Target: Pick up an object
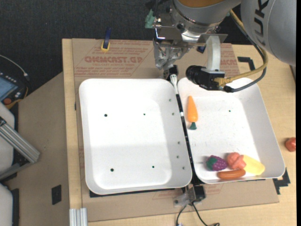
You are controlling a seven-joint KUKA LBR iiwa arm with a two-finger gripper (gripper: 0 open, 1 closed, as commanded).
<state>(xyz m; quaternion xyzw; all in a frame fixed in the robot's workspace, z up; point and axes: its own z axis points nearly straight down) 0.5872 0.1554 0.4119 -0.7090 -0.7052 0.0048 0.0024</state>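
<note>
Nothing is picked yet: the grey two-finger gripper (pixel 170 69) hangs over the far rim where the two bins meet, and I cannot tell how it is set. The orange plastic carrot (pixel 192 109) lies in the right white bin (pixel 244 121) close to its left wall, awkward for a grasp. The purple grapes (pixel 216 163), pink toy (pixel 236 160), yellow piece (pixel 254 165) and sausage (pixel 231 174) crowd its near edge. The left white bin (pixel 127 135) gives open room.

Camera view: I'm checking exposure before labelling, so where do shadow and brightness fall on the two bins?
Camera view: the left bin is shaded across its upper half, brighter below; the arm darkens the right bin's top edge; the carrot is sharp.
</note>
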